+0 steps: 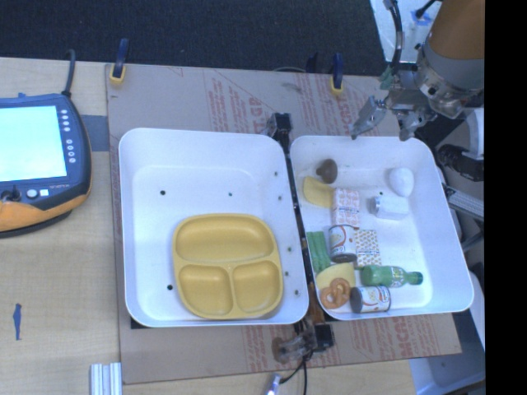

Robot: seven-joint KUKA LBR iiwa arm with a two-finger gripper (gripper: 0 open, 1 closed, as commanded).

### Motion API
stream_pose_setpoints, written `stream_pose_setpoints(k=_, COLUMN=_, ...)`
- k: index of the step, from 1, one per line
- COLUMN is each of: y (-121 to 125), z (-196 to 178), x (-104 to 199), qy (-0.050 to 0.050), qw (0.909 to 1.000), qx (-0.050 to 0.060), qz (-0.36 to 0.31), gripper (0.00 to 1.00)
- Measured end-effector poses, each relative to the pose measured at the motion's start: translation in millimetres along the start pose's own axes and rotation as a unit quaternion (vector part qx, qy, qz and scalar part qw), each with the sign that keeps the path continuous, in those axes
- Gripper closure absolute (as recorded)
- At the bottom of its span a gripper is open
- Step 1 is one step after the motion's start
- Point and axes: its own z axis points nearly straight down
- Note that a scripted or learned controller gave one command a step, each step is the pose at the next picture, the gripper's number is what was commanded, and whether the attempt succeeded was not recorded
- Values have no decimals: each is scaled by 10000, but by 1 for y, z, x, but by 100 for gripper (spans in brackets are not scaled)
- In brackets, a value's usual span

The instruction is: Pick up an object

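Hovering at the right bin's (428,159) one o'clock rim, the tool (384,124) hangs spread and empty, so this reads as the approach. Nearest candidates: white cup (400,180), brown ball (327,170). Next comes descending squarely over one.

The arm (457,23) is showing a broad orange band sitting above a grey wrist ring. Black cables are looping beside the band, over a white panel. Below the ring, the gripper (387,122) is showing pale metal blocks and two slim grey fingers (365,122) with dark tips.
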Motion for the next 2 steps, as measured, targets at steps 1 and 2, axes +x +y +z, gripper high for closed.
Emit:
stream_pose_setpoints(k=1, y=17, z=99, x=36, qy=-4, qw=10000, qx=16, qz=-5, gripper=0)
stream_pose_setpoints(k=2, y=-60, z=28, x=47, qy=8, qw=10000, qx=-4, qz=10, gripper=0)
